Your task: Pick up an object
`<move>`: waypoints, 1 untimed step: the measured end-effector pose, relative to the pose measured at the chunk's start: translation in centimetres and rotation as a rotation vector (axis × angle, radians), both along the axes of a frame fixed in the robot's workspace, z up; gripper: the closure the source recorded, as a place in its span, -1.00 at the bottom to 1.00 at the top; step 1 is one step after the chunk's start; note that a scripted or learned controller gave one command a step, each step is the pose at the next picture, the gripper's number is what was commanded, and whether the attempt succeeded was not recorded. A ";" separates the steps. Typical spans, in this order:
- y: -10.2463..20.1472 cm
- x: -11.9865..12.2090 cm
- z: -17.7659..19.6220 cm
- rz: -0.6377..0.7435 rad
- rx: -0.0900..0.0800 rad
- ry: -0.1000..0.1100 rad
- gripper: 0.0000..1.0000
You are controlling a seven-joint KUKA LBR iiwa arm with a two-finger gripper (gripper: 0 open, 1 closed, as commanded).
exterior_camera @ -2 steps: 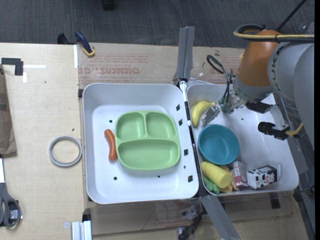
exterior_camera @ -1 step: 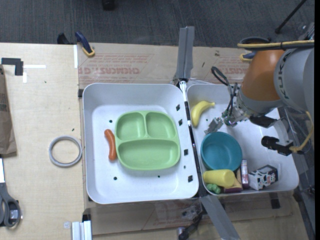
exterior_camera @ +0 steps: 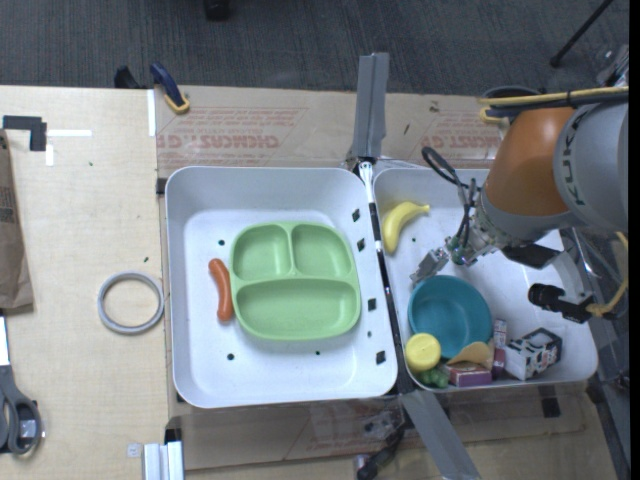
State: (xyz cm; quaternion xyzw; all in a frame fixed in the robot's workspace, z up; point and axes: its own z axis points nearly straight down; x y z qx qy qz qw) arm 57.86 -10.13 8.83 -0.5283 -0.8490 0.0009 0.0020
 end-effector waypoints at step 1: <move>-1.7 0.0 0.0 -0.062 0.000 -0.002 -1.00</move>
